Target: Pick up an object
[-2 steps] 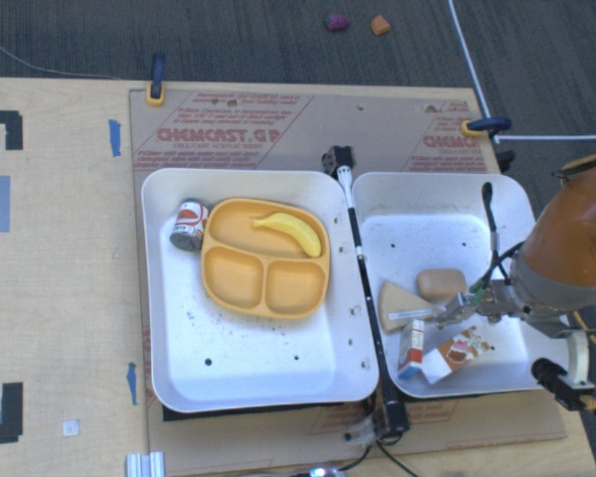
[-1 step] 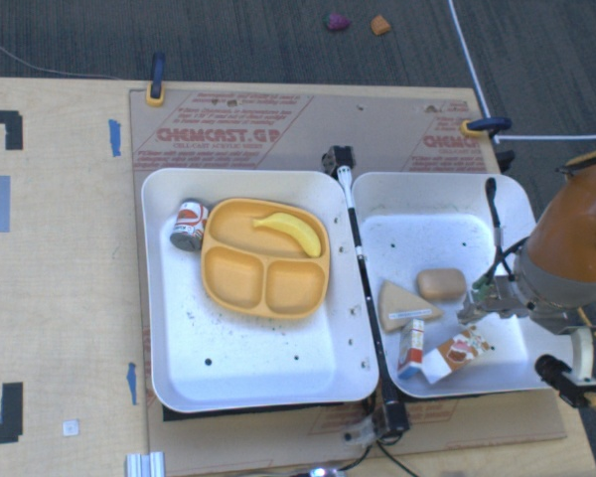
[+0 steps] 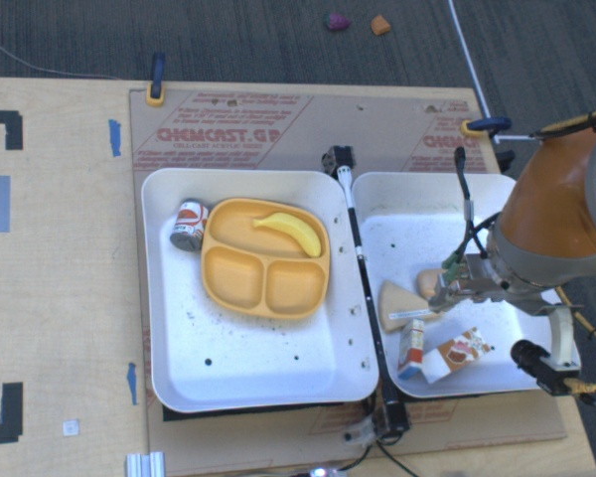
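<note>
The arm's gripper [image 3: 453,286] hangs low over the middle of the right bin [image 3: 397,227]. It sits just right of a small tan rounded object [image 3: 429,282] and above a beige wedge-shaped piece [image 3: 399,300]. Right beside them lie a white tube with a red and blue end [image 3: 413,346] and a white packet with red print [image 3: 457,352] near the bin's front. The gripper's body hides whatever is directly under it.
The left bin [image 3: 179,356] holds a yellow divided plate [image 3: 263,281] with a banana [image 3: 290,231] in its far section, and a small can [image 3: 188,225] at the plate's left. Clamps [image 3: 155,78] pin the cardboard base at the back.
</note>
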Tool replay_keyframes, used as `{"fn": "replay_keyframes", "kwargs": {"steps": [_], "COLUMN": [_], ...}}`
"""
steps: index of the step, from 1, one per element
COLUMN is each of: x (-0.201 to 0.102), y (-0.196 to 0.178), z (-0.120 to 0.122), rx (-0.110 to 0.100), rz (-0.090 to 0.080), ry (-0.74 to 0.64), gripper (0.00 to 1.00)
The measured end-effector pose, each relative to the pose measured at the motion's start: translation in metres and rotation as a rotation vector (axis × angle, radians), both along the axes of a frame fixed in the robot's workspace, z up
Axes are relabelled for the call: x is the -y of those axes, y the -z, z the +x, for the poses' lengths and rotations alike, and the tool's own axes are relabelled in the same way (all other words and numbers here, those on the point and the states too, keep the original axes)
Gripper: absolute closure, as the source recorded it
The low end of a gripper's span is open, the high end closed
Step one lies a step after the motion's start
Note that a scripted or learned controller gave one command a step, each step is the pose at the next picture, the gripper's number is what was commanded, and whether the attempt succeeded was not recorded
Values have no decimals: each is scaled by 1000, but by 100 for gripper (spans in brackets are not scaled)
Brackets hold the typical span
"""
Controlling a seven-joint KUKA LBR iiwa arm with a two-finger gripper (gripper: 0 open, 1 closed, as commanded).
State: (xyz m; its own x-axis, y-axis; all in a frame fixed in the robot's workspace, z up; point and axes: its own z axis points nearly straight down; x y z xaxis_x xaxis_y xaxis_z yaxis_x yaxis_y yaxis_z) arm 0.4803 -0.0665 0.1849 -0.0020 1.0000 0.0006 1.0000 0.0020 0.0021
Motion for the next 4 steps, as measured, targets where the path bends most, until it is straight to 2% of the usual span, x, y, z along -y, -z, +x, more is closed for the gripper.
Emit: {"fn": "replay_keyframes", "kwargs": {"steps": [1,2,3,4], "x": [1,41,42,42], "y": [0,91,81,81], "z": [0,-1,0,0], "rx": [0,-1,3,2], "rz": [-1,-1,-3,-3], "ry": [1,1,3,3], "gripper": [0,0,100,0]}}
